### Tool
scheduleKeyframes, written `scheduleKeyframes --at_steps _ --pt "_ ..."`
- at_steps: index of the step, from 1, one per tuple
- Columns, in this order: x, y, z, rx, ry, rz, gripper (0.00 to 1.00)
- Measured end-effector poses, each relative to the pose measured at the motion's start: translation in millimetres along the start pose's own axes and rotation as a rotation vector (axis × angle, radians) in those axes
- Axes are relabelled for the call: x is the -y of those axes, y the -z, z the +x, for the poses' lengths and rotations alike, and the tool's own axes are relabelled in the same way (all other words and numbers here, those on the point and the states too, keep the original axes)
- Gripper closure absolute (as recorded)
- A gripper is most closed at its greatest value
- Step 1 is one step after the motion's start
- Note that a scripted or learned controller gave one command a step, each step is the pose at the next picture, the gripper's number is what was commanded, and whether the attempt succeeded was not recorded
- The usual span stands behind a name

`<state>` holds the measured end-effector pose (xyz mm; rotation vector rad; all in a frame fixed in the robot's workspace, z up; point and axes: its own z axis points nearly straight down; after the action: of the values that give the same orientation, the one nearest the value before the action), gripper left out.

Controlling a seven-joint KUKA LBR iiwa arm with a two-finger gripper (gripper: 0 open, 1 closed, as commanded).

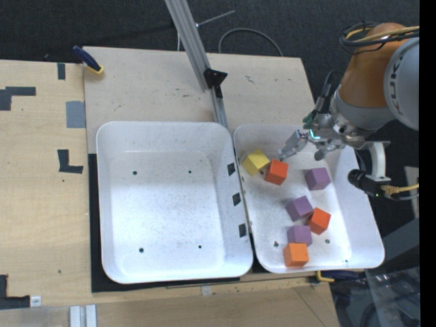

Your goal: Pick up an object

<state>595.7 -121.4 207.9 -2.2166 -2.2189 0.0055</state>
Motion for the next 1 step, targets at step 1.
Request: scheduleKeyframes --at_steps 1 --pt "-1.0 2.9 -0.2 0.001 0.001 -0.005 0.00"
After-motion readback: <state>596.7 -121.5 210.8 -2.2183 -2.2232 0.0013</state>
